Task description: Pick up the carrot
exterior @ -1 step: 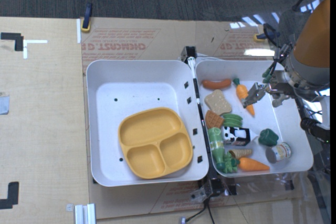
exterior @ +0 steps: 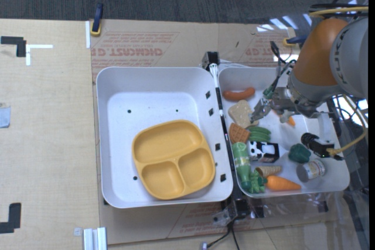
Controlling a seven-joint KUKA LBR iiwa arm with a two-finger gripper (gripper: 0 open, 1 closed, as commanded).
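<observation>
The carrot lies at the near edge of the right bin, just beside an ice-cream cone and green vegetables. A tin can sits close to its right. The left bin holds a yellow divided plate. Farther back in the right bin are a waffle, a slice of bread and a sausage. The gripper hangs over the bread; I cannot tell whether it is released or clenched.

A KUKA arm's gripper hovers over the right bin, above a slice of toast near a sausage. The carrot lies at the bin's front edge. A yellow divided plate sits in the left bin.
</observation>
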